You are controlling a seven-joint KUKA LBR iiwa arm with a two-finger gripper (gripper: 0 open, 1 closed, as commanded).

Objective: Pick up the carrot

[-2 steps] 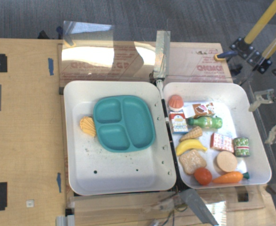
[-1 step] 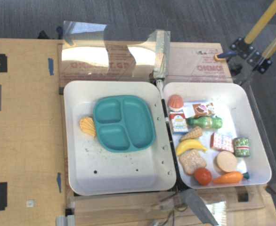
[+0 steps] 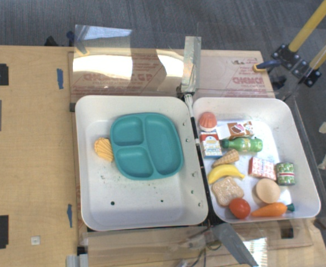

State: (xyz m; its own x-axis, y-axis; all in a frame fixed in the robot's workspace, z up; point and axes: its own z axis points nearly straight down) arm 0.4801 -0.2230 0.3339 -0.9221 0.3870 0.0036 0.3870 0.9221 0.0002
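Observation:
The carrot [image 3: 271, 209] is orange with a small green stub at its right end. It lies flat along the front wall of the right bin [image 3: 302, 149], pointing left. A red tomato [image 3: 240, 207] touches its left tip. A tan egg [image 3: 267, 191] sits just behind it.
Crowding the right bin are a bread slice [image 3: 228, 189], a banana [image 3: 224, 173], a green can [image 3: 285, 173], a red-and-white box [image 3: 261, 168], a green bottle [image 3: 242, 144] and a small carton [image 3: 210, 144]. The left bin [image 3: 90, 204] holds a teal divided plate [image 3: 146, 146] and a yellow shell-shaped piece [image 3: 103, 148].

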